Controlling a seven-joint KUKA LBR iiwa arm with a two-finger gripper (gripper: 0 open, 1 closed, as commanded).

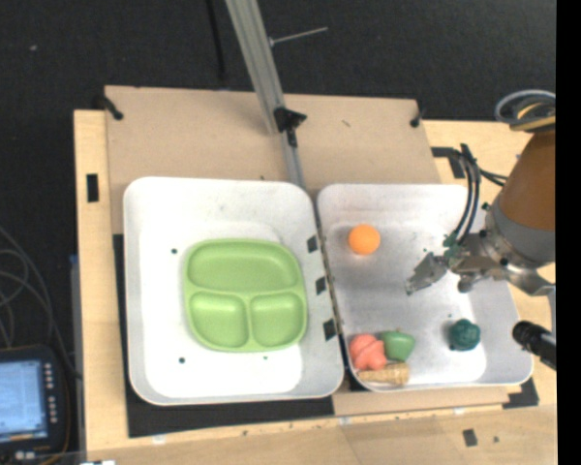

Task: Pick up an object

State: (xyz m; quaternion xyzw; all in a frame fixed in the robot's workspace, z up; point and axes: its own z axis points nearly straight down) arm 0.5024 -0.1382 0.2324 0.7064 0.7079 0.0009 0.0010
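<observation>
The orange ball sits alone in the upper left part of the right bin, well apart from the other pieces, so we judge it the easiest pick. We see the gripper hovering over the middle of that bin, to the ball's lower right, with nothing between its fingers; we cannot tell from this slanted view whether it is spread or closed. The ball looks small, light and smooth, so we expect it to roll or squirt out under an off-centre pinch; we would take it across its widest part, coming straight down. Near the bin's front wall lie a pink lumpy piece, a green piece and a tan piece, touching one another and harder to grasp singly. A dark green object rests alone at the lower right. The left bin bears a green divided tray.
</observation>
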